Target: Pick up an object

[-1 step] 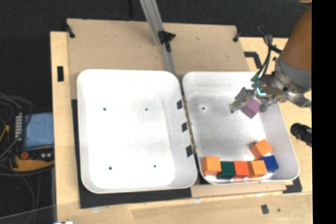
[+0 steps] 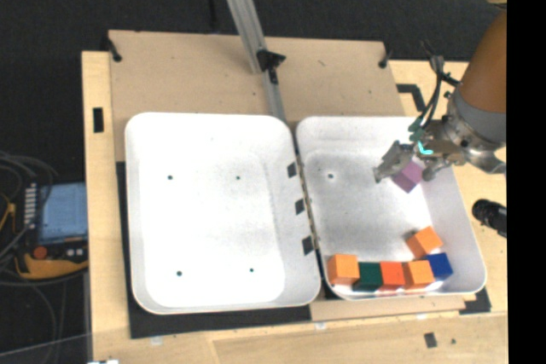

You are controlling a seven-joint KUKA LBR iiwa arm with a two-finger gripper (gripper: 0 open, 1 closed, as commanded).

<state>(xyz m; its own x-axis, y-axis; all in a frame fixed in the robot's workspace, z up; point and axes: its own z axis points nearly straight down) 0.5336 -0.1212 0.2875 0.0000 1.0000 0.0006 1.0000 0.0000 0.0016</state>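
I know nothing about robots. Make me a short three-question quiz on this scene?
1. True or false: the purple block sits at the end effector, apart from the row of blocks.
2. Which bin holds the blocks: A) left bin, B) right bin?
3. What colour is the block between two orange ones along the near wall?

Key: 1 true; 2 B; 3 green.

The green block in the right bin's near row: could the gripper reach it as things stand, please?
Probably not cleanly: the green block sits wedged between orange blocks against the bin's near wall, and the gripper has a purple block at its tip.
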